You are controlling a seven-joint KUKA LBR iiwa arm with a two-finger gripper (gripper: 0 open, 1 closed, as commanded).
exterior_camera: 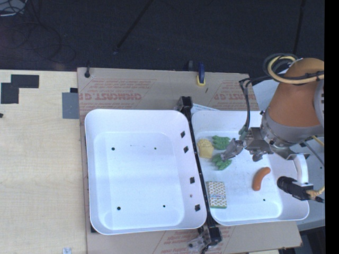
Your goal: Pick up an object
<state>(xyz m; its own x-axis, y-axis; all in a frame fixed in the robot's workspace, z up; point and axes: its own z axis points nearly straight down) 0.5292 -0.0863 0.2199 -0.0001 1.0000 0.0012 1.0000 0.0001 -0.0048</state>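
The right bin holds a yellow lumpy object, green leafy pieces with another green piece lower down, an orange sausage, and a small patterned box near the front left corner. My gripper hangs from the grey and orange arm over the green pieces, right of the yellow object. Its fingers point down and left, right at the green pieces. Whether anything sits between them is unclear.
The left bin lies beside the right one, with black clips along the shared divider. A black fitting sticks out by the right bin's right wall. Cables loop above the arm.
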